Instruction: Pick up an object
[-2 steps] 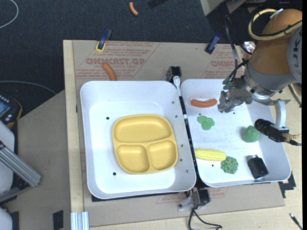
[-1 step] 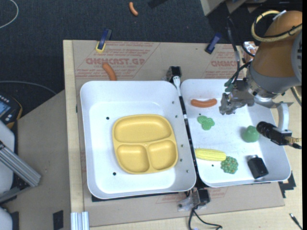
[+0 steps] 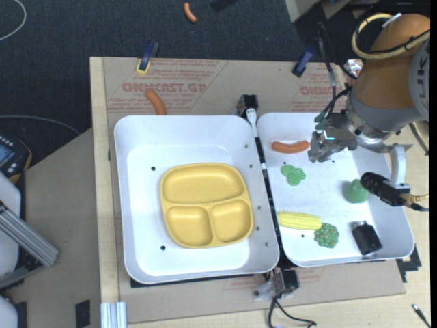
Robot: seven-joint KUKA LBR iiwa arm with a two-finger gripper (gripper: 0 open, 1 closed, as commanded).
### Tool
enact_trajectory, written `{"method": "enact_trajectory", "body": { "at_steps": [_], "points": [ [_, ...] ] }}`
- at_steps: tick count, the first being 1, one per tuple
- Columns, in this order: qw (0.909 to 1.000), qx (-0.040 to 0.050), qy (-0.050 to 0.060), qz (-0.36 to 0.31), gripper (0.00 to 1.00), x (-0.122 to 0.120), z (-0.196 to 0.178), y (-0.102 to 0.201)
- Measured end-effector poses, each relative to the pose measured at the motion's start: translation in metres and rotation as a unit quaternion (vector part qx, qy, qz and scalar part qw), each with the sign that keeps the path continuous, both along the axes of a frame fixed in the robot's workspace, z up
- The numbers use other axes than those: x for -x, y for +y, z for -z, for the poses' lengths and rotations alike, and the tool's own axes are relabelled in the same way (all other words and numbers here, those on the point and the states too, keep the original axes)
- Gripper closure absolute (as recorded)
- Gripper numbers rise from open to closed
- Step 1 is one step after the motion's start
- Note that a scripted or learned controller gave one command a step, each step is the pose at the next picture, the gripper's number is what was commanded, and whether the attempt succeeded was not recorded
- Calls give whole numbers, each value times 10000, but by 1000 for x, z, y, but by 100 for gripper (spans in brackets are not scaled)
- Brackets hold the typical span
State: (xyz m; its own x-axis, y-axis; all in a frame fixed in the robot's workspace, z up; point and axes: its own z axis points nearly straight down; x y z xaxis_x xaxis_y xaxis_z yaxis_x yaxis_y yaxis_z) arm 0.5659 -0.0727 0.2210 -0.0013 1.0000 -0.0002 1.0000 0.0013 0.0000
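In the right bin [image 3: 307, 246] lie a sausage [image 3: 290, 146] near the far left, a small green broccoli piece [image 3: 294, 175] below it, a yellow corn cob [image 3: 300, 220], a second broccoli [image 3: 327, 235] beside the cob, a green round piece [image 3: 356, 190] and a black block [image 3: 367, 238]. My gripper [image 3: 319, 152] hangs over the far part of this bin, just right of the sausage and above the small broccoli. Nothing shows between its fingers.
The left bin [image 3: 136, 142] holds a yellow three-compartment plate [image 3: 205, 203]. A loose sausage [image 3: 156, 101] lies on the cardboard behind the left bin, another small one [image 3: 190, 11] on the dark floor. Clamps sit between the bins and at the board's far edge.
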Motion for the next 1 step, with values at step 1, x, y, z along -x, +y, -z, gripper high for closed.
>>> {"method": "enact_trajectory", "body": {
  "at_steps": [1],
  "points": [
    [10000,5,-6,10,100,-8,6,-9]
  ]
}}
